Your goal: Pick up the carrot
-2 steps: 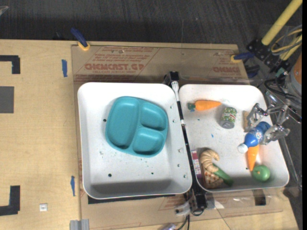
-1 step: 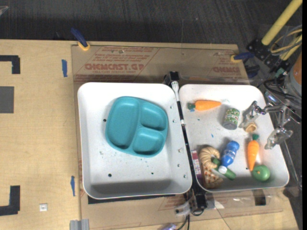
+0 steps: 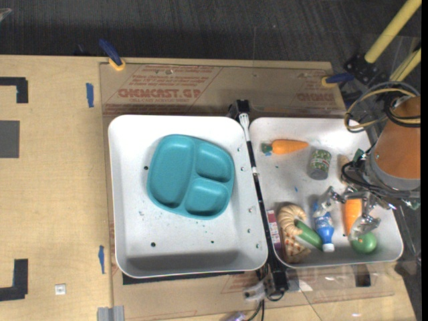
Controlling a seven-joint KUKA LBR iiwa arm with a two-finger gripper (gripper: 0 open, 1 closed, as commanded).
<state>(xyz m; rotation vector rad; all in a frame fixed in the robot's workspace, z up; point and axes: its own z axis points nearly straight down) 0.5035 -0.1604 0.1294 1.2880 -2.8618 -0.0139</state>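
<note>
Right bin (image 3: 394,246), near end: tool (image 3: 352,214) low among clutter, orange piece between its fingers; grip state unclear. Far end: carrot (image 3: 289,147), lying crosswise, apart. Advice: straddle its middle, close across the narrow width.

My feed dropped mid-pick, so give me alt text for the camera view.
The arm's pincer sits low in the right bin, around an orange, carrot-like piece beside a green ball. A carrot lies apart near that bin's far edge, by a small can. The left bin holds a teal divided plate.
</note>
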